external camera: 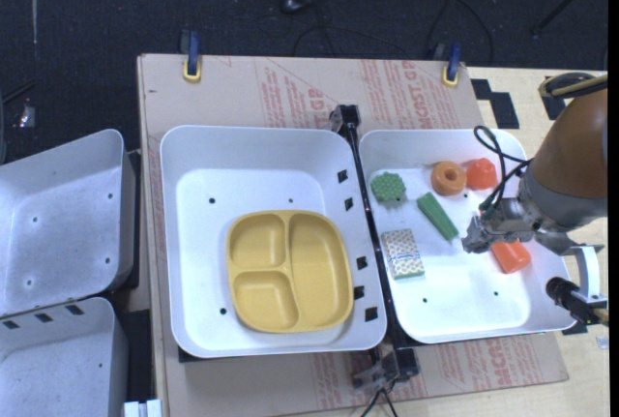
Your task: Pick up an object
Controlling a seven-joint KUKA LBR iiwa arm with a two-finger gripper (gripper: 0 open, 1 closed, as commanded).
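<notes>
White floor of the right bin [464, 294] lies bare in front of the gripper [481, 236], its right rim close behind. An orange block [512, 256] sits just beside the gripper, partly hidden by the wrist. Gripper state: cannot tell. Left: green stick [437, 216], patterned pad [402, 253].
</notes>
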